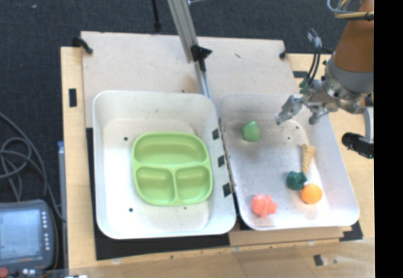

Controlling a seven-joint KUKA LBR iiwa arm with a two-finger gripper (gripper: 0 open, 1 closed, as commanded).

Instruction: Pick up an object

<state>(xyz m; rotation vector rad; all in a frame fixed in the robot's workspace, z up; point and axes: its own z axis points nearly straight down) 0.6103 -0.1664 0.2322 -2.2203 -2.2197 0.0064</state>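
Camera view inventory, nearest items first. Right bin [343, 207], shallow white plastic with a speckled floor: you have a knobbly pink-red toy [264, 205] by the near rim, then a round orange ball [311, 193] touching a dark green lump [295, 179], a tan ridged cone [307, 156] just behind them, and a smooth light green piece [250, 131] alone toward the dividing edge. Left bin [113, 144], same white plastic: one lime green three-compartment tray [171, 167] with rounded corners. Farther back, your gripper [301, 110] hangs over the right bin's far corner, fingers spread apart with nothing between them, well apart from every toy. Bare floor lies between the green piece and the cone. A slanted aluminium rail [178, 5] rises behind the bins.
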